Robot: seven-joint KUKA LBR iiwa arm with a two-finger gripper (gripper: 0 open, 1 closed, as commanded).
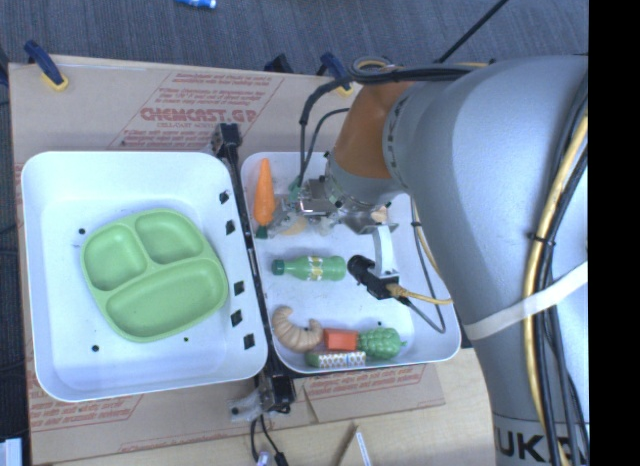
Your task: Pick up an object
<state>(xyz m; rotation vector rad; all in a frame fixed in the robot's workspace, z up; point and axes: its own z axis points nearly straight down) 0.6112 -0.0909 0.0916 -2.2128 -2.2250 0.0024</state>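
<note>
Carrot (263, 193), orange and tapered, lies beside green bottle (310, 268).

Right bin (432, 346): crowded. Carrot (264, 192) lies along the divider side; green bottle (311, 268) crosses the middle; croissant (297, 330), orange block (340, 340) and green knobbly toy (381, 342) line the near wall. My own arm (470, 164) covers the far right part. Bare floor between bottle and near row. Left bin (50, 204): green divided plate (155, 274) sits mid-floor, open margin all round it.
</note>
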